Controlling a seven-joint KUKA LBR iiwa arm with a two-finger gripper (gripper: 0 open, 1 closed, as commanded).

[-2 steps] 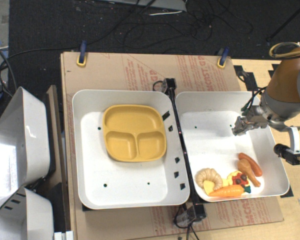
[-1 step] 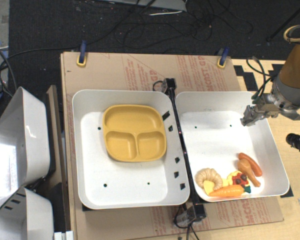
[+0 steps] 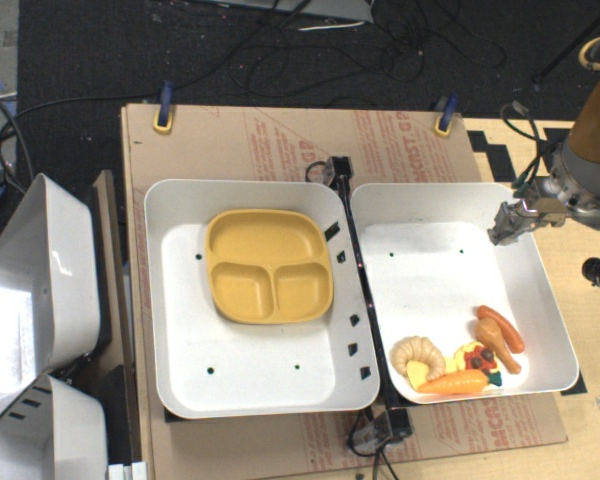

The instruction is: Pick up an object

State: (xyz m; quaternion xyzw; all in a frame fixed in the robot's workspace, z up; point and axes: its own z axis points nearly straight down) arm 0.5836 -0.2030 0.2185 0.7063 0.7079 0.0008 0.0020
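Several toy foods (image 3: 467,356) lie crowded in the near right corner of the right bin (image 3: 425,258). My claw (image 3: 507,223) hangs at its far right rim; how wide it is, I cannot tell. Coming down among them, I may only push them against the wall

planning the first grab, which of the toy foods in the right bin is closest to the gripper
The reddish-brown hot dog, topmost in the pile, lies nearest the gripper; the carrot and croissant lie lower.

The grey arm, orange band above its wrist, reaches in from the right edge of the frame; its gripper (image 3: 507,223) angles down and leftward at centre right.
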